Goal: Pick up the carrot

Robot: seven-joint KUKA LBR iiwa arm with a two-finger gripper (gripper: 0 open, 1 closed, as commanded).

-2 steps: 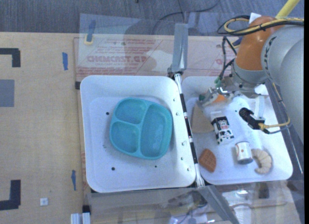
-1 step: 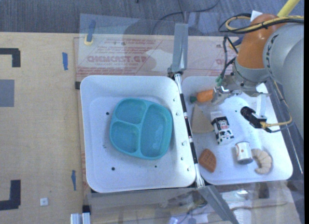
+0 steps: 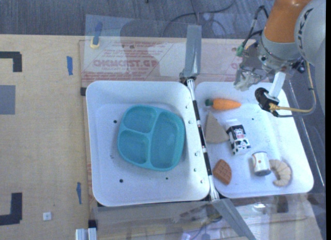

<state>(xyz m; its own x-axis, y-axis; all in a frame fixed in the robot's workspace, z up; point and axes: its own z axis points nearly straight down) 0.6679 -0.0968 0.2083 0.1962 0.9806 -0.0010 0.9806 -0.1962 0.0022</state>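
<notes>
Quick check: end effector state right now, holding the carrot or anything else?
End effector: cannot be told whether open or closed; it sits above the right bin's far edge, apart from the carrot, which lies in the bin, not held.

Bench under my reach: pale wood top (image 3: 41,146) carrying two white bins.

Left bin (image 3: 101,182) and right bin (image 3: 302,179) sit side by side, touching along a grey divider (image 3: 193,53). Clear printed sheet (image 3: 129,58) lies behind them. Blue tape scraps (image 3: 69,65) and black corner marks (image 3: 13,60) at left.
</notes>
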